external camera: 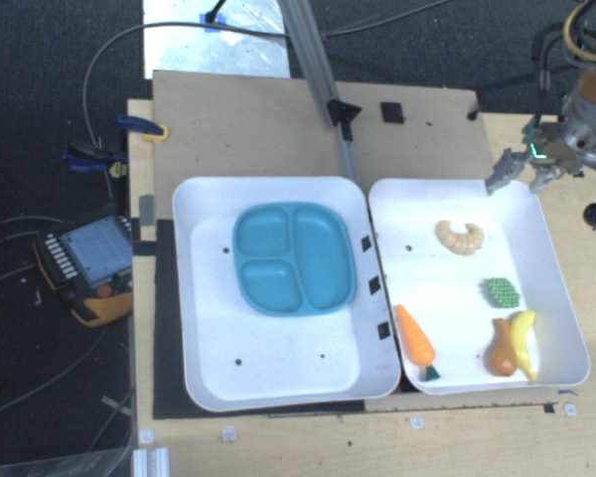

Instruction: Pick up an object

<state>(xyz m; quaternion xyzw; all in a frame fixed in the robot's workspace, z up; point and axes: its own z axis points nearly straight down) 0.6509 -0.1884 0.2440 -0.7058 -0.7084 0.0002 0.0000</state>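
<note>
My gripper (524,174) hangs over the far right corner of the right bin (551,266), its two fingers spread open with nothing between them. In that bin lie a beige croissant-shaped piece (461,237), a small green bumpy item (501,291), a yellow banana (523,341) beside a brown pear-shaped piece (502,351), and an orange carrot (414,338) near the bin's left wall. The croissant is the closest item to the gripper, below and to its left.
The left bin (204,336) holds a blue divided plate (294,257). A grey pole (313,53) slants across the bench behind the bins. Cables, clamps and a handheld device (84,266) lie off the bench to the left.
</note>
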